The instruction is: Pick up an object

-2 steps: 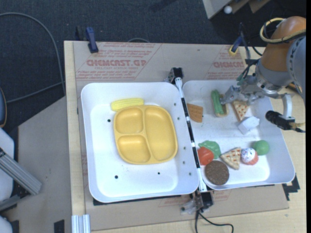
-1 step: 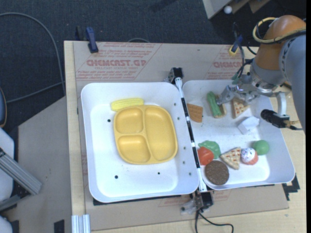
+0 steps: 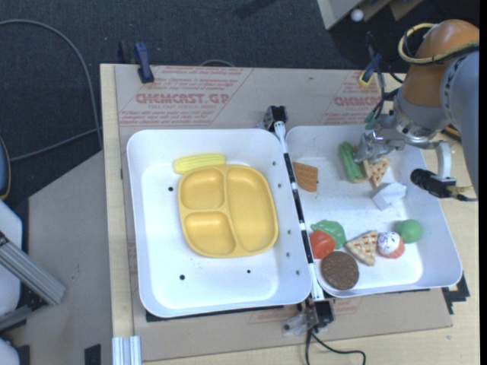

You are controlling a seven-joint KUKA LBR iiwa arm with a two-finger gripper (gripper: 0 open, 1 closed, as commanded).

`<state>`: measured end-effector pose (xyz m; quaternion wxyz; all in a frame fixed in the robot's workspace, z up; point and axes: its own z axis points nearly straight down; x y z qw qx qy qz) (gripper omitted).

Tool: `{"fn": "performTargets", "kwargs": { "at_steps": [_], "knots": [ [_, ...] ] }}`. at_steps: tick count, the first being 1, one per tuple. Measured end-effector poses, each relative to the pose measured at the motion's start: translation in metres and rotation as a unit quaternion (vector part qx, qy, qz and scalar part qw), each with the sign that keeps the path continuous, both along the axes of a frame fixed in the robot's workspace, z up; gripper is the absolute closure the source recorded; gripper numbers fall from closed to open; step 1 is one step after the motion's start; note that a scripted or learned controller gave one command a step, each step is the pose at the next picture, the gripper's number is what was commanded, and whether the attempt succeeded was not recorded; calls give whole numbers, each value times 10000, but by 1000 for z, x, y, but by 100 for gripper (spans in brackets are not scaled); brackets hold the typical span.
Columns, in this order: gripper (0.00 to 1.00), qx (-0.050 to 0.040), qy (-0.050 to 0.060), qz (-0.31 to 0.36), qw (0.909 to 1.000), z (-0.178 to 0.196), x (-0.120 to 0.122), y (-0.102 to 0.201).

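My gripper (image 3: 373,149) hangs low over the far part of the right bin (image 3: 437,268), below the orange-banded wrist (image 3: 437,52). It sits right above a long green toy vegetable (image 3: 351,163) and a tan waffle-like wedge (image 3: 378,172), which lie side by side. Whether it touches either one is unclear. A white block (image 3: 389,195) lies just in front of them. Further forward are a green ball (image 3: 410,230), a red and white piece (image 3: 389,243), a pizza slice (image 3: 363,247), a red tomato with green leaves (image 3: 324,240) and a brown round cookie (image 3: 339,270).
An orange cracker (image 3: 306,176) lies by the right bin's left wall. The left bin (image 3: 152,226) holds a yellow divided plate (image 3: 227,209) and a corn cob (image 3: 199,161) behind it. A black cable end (image 3: 432,181) juts out right of the gripper.
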<state>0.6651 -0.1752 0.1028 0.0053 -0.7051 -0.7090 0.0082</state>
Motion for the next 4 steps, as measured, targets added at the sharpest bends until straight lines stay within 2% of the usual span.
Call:
{"fn": "performTargets", "kwargs": {
  "at_steps": [1,2,3,4],
  "knots": [
    [0,-1,1,-2,10000,0,0,0],
    [0,-16,-1,-6,10000,-11,0,63],
    [0,6,-185,-32,9998,-10,-25,37],
    [0,-49,-2,-27,10000,-10,-1,71]
  ]
}}
